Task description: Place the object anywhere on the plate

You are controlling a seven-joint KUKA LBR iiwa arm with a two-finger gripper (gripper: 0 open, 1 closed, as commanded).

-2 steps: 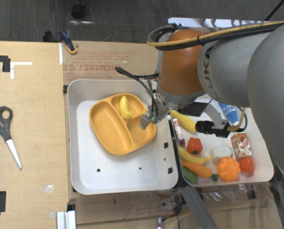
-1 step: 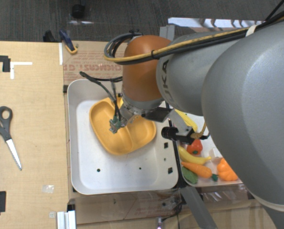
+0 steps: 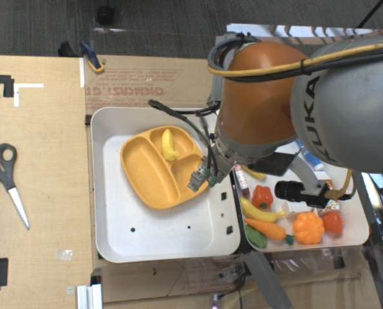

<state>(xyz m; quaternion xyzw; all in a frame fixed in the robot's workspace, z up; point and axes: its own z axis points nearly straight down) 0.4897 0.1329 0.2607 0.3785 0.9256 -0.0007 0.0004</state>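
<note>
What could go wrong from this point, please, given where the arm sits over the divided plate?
1. The gripper hangs right at the near rim of the yellow divided plastic plate; a further move could nudge or tip it inside the left white bin.
2. A small yellow banana-shaped toy lies in one compartment; knocking the plate may roll it out.
3. The black cables trail over the plate and might snag.

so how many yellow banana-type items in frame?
2. One banana lies in the upper compartment of the yellow plate in the left bin. Another banana lies in the right bin by the carrot. The arm may hide more.
</note>
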